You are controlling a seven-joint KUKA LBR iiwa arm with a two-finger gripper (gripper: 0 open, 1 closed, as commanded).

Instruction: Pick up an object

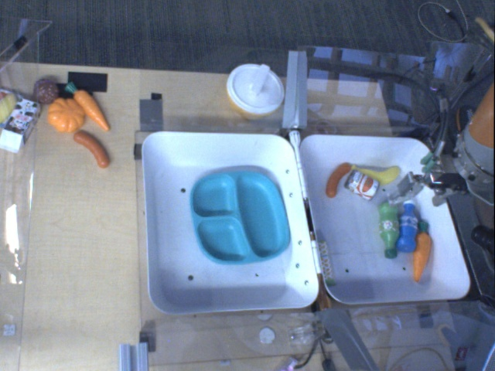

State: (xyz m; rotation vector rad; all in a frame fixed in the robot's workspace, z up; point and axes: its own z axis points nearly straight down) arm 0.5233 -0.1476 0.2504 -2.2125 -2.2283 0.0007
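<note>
Candidate objects are clustered in the right bin [452, 280], which is taken as the landmark. Inside it: a green bottle [388, 231], a blue bottle [407, 229] and a carrot [421, 255] are packed side by side near its right wall; a sausage [337, 179], a small can [360, 185] and a yellow banana [384, 175] lie in its upper part. Tight packing is judged to make a clean single pick harder.

The gripper [421, 182] is held over the bin's upper right, just above the bottles; nothing is seen between its fingers, and open or closed cannot be told.

Left of that bin, a second white bin [166, 207] holds a blue divided tray [240, 215]. Further left on the wooden bench [77, 246], spare toy vegetables [77, 114] are parked out of reach. A lidded cup [256, 90] stands above the left bin. Dark carpet lies beyond the bench.
</note>
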